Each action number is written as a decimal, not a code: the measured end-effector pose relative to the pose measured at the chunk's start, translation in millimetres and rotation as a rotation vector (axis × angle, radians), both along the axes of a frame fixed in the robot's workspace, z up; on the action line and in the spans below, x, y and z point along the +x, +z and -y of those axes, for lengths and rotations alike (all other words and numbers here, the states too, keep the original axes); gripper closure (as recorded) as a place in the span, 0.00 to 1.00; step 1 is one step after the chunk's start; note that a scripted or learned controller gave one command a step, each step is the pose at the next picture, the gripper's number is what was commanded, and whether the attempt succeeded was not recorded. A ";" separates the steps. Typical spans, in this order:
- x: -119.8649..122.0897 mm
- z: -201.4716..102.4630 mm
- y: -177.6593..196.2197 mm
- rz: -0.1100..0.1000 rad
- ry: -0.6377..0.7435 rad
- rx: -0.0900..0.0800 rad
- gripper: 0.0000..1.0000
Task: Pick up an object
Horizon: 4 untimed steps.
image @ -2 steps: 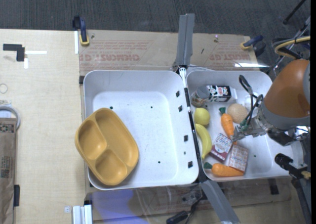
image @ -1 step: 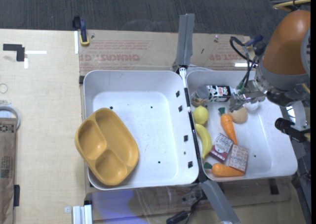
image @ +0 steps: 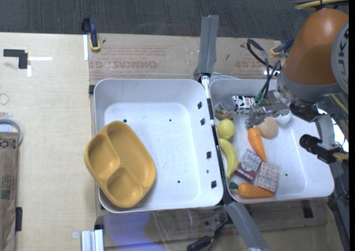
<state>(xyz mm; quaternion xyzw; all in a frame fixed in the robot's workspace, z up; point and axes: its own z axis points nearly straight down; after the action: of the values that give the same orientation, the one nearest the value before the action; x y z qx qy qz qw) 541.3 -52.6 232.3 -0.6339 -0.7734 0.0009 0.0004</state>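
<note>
Fingers [image: 260,116] crowd carrot [image: 256,142] near right bin's [image: 310,189] back wall; their opening unclear

Both white bins [image: 188,92] look like smooth, slightly glossy plastic. The yellow divided tray [image: 119,164], at seven o'clock in the left bin, is matt plastic. The bench [image: 44,133] shows pale wood grain. The arm's orange band [image: 321,45], at two o'clock, is glossy. The carrots [image: 256,143] and banana [image: 228,157] have a smooth plastic sheen.

A yellow divided tray [image: 120,171] lies in the left bin [image: 166,92].
</note>
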 end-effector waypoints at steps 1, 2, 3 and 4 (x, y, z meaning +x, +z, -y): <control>26.5 -3.4 6.4 0.000 0.092 -0.001 1.00; 26.4 -3.3 6.4 0.000 0.092 -0.001 0.00; 15.0 39.7 -42.2 -0.002 0.145 0.000 0.00; 2.4 66.7 -140.6 0.001 0.452 0.002 0.00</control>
<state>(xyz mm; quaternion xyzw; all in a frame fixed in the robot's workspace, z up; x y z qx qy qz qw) 543.6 -119.2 91.7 -0.4444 -0.8958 0.0000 0.0005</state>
